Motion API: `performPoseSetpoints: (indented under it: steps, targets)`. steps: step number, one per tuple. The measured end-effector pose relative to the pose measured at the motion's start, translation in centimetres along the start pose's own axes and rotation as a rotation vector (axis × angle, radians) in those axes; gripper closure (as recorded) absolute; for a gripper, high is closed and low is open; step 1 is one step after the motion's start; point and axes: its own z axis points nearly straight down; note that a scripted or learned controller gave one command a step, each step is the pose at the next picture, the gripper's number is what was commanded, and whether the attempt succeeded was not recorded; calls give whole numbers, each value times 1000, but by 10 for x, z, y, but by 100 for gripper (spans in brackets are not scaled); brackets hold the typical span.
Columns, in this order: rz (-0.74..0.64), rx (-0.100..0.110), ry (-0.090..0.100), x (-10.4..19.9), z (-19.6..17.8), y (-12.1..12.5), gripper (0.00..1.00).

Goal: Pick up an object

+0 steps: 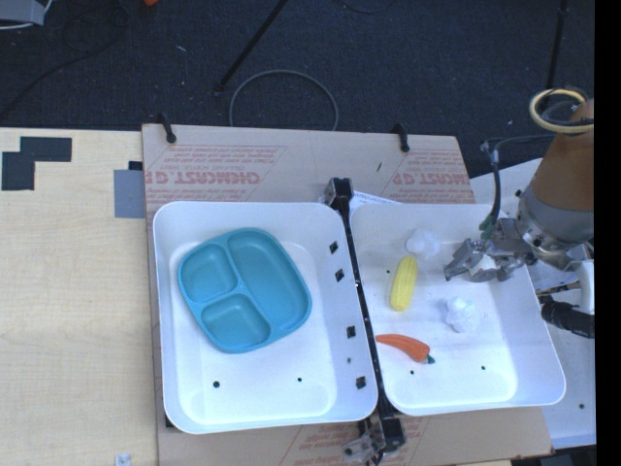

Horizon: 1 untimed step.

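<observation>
Dark blue-black carpet floor up top with thin black cables looping around, and a pale light wooden tabletop on the left.

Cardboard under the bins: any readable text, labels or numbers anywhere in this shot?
"CHEMCAST GP", red print, upside down on the cardboard sheet behind the left bin.
A second red print of the same kind behind the right bin: partly cut off, not fully legible.
Red print on the cardboard's front edge: too blurred to read.

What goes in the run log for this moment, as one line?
end effector: above right bin, holding nothing | yellow toy corn cob: in right bin | blue divided plastic plate: in left bin
</observation>
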Motion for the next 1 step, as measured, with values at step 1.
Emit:
performPoseSetpoints:
  steps: [1]
  targets:
    - [-2,-13,-2,0,-8,3,0]
